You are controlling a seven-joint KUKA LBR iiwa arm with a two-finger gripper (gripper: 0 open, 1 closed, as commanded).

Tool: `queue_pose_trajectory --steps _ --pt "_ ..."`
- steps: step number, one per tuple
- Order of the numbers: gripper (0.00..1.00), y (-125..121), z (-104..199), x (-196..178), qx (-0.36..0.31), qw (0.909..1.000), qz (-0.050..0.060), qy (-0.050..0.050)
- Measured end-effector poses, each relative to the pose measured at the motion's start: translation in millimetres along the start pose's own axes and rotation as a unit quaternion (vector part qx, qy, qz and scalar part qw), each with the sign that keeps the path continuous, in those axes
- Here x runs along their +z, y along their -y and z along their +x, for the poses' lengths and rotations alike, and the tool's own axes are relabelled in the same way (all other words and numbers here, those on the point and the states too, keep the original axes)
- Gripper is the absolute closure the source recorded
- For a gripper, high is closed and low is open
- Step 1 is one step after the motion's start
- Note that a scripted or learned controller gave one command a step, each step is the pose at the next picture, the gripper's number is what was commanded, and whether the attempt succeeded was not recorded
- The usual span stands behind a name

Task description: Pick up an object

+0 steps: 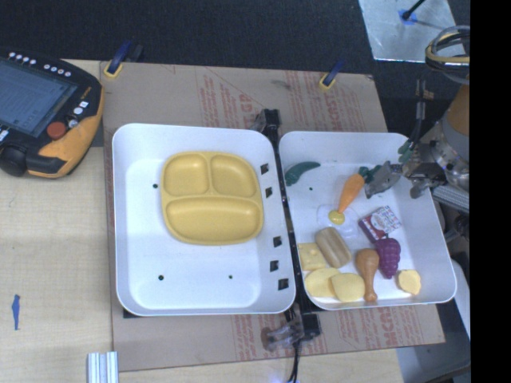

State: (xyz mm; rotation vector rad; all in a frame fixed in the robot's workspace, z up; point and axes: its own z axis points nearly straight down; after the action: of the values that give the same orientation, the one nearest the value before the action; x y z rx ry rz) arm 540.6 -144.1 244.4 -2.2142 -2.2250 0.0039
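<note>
The right bin (423,294) holds several toy foods: an orange carrot (349,191), a dark green piece (301,170), a hot dog (333,246), a brown drumstick (369,270), purple grapes (389,255), a red and white packet (380,222) and yellow pieces (334,284). My gripper (402,183) hangs over the bin's upper right part, just right of the carrot's green top. Its two fingers stand apart with nothing between them.
The left bin (136,278) holds a yellow divided plate (211,196). A teach pendant (44,122) lies on the bench at far left. Clamps (120,58) sit at the cardboard's back edge. A black hinge strip (278,214) runs between the bins.
</note>
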Motion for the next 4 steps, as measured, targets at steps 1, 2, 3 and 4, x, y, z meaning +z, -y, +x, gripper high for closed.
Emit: queue_pose_trajectory --steps 1,2,3,4 --pt "0.0 40 8 152 0.0 1.0 0.003 -0.001" --pt "1.0 38 6 135 -0.001 1.0 0.0 0.0" --pt "1.0 -53 -21 71 0.0 1.0 -0.004 0.001" --pt "0.0 -50 -20 74 0.0 1.0 0.0 0.0"
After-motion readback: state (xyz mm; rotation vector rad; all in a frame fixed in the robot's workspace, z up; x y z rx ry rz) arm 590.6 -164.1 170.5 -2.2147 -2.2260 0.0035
